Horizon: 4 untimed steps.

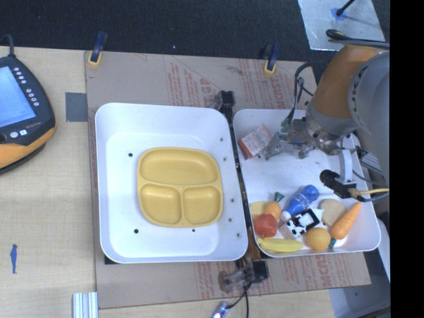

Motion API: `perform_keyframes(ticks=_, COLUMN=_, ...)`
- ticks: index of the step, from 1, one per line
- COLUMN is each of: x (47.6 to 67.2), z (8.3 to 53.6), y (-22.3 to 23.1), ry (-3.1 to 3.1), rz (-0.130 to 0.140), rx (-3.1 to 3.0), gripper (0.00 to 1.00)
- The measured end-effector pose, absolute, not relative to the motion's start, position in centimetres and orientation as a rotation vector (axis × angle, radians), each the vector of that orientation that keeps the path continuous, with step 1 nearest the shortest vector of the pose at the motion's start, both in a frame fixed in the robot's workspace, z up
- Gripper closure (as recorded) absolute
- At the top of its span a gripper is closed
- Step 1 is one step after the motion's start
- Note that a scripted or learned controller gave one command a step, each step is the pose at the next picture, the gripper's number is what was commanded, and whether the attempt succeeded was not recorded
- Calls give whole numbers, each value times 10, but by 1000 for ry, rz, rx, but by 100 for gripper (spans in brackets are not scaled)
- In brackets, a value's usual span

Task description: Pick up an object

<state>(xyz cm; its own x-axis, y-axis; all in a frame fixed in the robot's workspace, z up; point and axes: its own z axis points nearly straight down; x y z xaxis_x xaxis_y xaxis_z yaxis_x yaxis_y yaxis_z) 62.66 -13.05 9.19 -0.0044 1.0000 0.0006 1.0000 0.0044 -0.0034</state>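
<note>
"Grey metal, is that the claw (pixel 286 144)?" asks Ben.

"Yes," says Ana. "It hangs low over the right bin (pixel 265 121), near the bin's far side. The grey arm (pixel 371 105) with the orange band (pixel 338 78) comes in from behind it."

"Is the claw spread or pressed together?"

"She cannot tell. That part is too small and too dark. Nothing shows that it pinches anything."

"What is closest to the claw?"

"A little red and white packet (pixel 255 140). It lies flat just beside the claw, on the side away from the arm. She cannot tell if they touch."

"Where are the toys?"

"They sit in a heap well apart from the claw, at the near end of the same bin. A blue bottle (pixel 301 199) lies at the top of the heap, on the side nearest the claw. A banana (pixel 281 245) lies at the near wall, farthest from the claw. A carrot (pixel 346 220) leans at the arm's side of the heap."

"And the other bin?"

"The left bin (pixel 112 177) is past the packet, away from the claw. A yellow tray (pixel 179 185) with three dips lies flat in its middle."
</note>
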Motion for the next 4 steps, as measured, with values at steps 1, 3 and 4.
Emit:
perform_keyframes(ticks=1, x=573, z=92, y=-153, ry=-2225, rz=6, rx=-2214, gripper=0)
perform_keyframes(ticks=3, x=615, z=92, y=-141, ry=-2223, rz=1, rx=-2217, gripper=0)
perform_keyframes(ticks=4, x=543, z=96, y=-163, ry=-2224, rz=6, rx=-2215, gripper=0)
